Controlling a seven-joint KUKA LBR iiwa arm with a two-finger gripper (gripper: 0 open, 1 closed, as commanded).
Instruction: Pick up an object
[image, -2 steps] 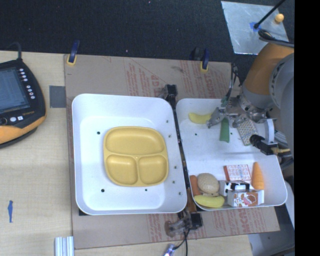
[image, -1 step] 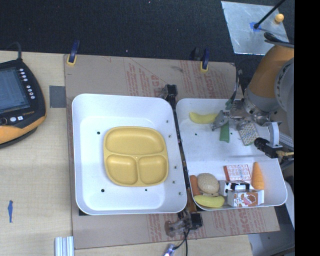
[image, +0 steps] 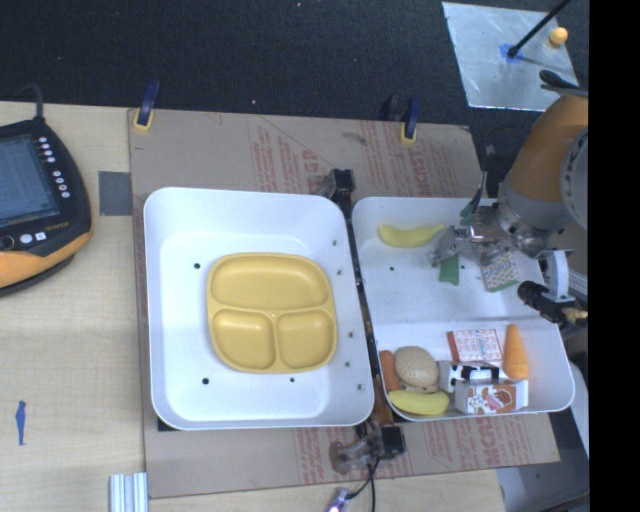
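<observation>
me: one grey arm with an orange band, coming in from the right side over the right bin (image: 560, 395).

pincer (image: 462, 252): hanging low over the upper part of the right bin, just right of the banana. Honestly can't tell from up here whether it's released or clenched, and I see nothing clearly caught in it, so I'm not claiming a grab.

banana (image: 408, 235): lying flat near the top edge of the right bin, close to my pincer on its left. Looks like the nearest candidate, though its curve could let it roll out of a pinch.

green bit (image: 450, 268): small dark green thing right under the pincer; can't say if it's an object or part of my tooling.

bottom pile: everything else is crowded along the near wall of that bin: a carrot (image: 515, 352), a small red-and-white box (image: 475, 345), a carton (image: 485, 392), a roundish tan lump (image: 416, 367) and a second banana (image: 420, 403). They're touching each other, so it's a messier place to reach into.

left bin (image: 170, 300): holds a yellow divided tray (image: 271, 310) in the middle, well apart from me.

status: task is pick up an object, any of them counts, and I'd say it's not done yet.
</observation>
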